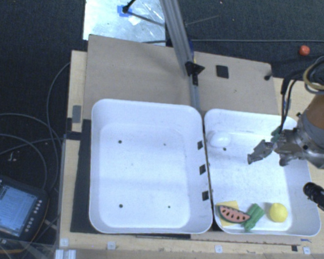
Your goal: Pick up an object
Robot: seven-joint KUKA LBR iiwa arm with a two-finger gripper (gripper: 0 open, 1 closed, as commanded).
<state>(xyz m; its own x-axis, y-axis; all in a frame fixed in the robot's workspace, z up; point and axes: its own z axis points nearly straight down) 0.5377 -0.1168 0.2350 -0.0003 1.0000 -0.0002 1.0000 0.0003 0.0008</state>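
Observation:
The right bin (248, 126) holds several small objects. A white rounded piece (219, 139) lies near its far left corner. Along the front edge sit a watermelon slice (233, 214), a green piece (254, 216) and a yellow lemon (278, 212). My gripper (257, 154) hangs over the middle of the right bin, pointing left and down, with the grey wrist and orange band behind it at the right. It sits right of the white piece and well back from the three front objects. Nothing shows in its grasp.
The left bin (100, 148) stands beside the right one, joined by black clips (202, 169) along the shared wall. A slanted metal pole (179, 36) rises behind the bins. A teach pendant (6, 207) and cables lie on the floor at the left.

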